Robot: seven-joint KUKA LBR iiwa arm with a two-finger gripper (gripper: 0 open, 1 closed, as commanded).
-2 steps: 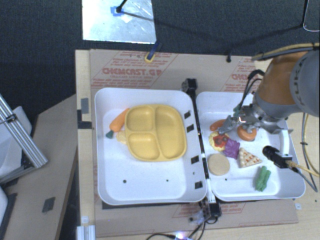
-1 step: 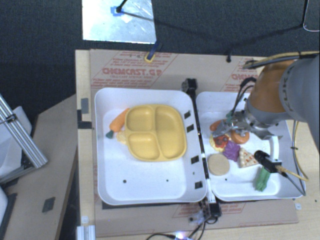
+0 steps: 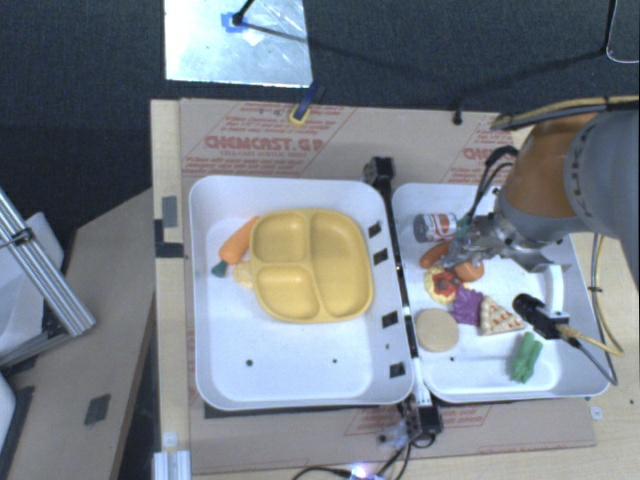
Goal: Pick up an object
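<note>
Toy food lies heaped in the right bin, within the arm's reach: nearest, a green piece, then a pizza slice, a tan disc and a purple piece. Farther back, the gripper sits low over a red-orange piece beside a can. Whether the jaws are open or closed I cannot tell. Across the divider, 1 yellow tray and a carrot fill the left bin.
</note>
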